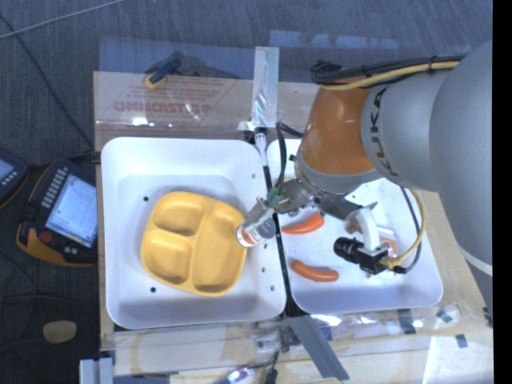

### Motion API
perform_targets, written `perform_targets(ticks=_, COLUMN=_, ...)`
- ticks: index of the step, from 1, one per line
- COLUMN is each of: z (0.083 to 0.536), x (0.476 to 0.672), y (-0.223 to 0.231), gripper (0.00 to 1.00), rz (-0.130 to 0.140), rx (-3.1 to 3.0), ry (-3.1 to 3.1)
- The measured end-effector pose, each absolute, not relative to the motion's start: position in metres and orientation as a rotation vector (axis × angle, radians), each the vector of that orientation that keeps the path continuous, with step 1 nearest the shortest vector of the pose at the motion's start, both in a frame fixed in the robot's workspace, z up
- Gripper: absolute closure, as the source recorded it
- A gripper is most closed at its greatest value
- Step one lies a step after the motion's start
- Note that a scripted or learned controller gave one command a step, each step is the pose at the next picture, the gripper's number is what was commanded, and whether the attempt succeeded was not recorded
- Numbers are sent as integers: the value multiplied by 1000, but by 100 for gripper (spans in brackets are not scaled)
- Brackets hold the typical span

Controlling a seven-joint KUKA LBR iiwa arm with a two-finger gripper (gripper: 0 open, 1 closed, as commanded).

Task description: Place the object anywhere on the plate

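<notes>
Small object, apparently bottle (pixel 254 232), at right rim of yellow plate (pixel 192 242) in left bin (pixel 128 166), partly over it; likely mid-placement. Gripper (pixel 276 201) just above; fingers' opening: cannot tell. Two sausages (pixel 314 272) lie in right bin (pixel 416 286), unused.

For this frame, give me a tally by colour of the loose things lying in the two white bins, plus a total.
Yellow: 1, the divided plate in the left bin.
Orange: 2, sausage-shaped pieces in the right bin.
Total: 3.
A small item at the end effector is too unclear to count.
</notes>
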State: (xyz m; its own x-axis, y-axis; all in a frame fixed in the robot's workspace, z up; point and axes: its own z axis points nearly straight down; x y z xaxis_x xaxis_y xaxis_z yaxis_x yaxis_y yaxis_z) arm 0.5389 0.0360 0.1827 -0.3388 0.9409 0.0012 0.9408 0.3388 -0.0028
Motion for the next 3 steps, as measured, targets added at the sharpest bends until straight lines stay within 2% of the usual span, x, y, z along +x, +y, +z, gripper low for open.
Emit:
perform_targets(ticks=1, z=183, x=539, y=36, gripper=0, rz=3, rx=-1805, ry=-2568)
perform_targets(ticks=2, z=196, x=541, y=48, gripper=100, rz=-27, rx=-1788, ry=-2577)
perform_targets(ticks=3, z=183, x=541, y=98, gripper=100, rz=3, rx=-1535, ry=-2740)
